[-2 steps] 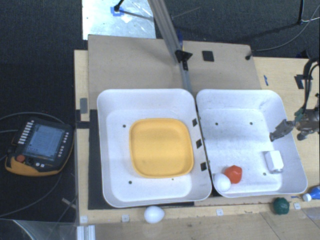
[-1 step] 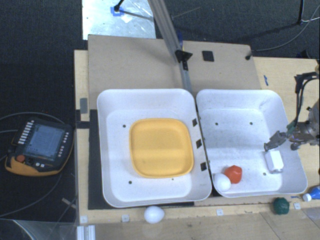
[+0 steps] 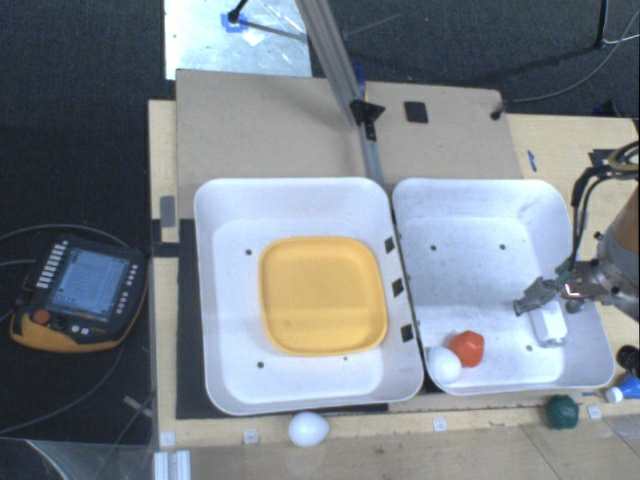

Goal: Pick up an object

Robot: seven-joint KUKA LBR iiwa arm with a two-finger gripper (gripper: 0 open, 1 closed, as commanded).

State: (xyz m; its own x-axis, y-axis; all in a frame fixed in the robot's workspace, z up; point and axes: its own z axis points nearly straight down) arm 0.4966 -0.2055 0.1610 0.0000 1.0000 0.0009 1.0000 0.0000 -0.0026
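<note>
The gripper (image 3: 548,313) is positioned over the right side of the right bin (image 3: 500,203), entering from the right edge of the camera view. One finger extends left as a grey metallic piece; a white, blocky part hangs just below the wrist and points down toward the bin floor. Whether the fingers are apart or together cannot be determined from this angle, and no object is visible between them. An orange-red object (image 3: 467,347) rests on the floor of the right bin near its front wall, left of the gripper and apart from it. A white ball (image 3: 444,364) lies just beside the orange-red object, at the front-left corner of the same bin. The left bin (image 3: 225,268) contains a yellow square plate (image 3: 323,294), lying flat at its centre.
</note>
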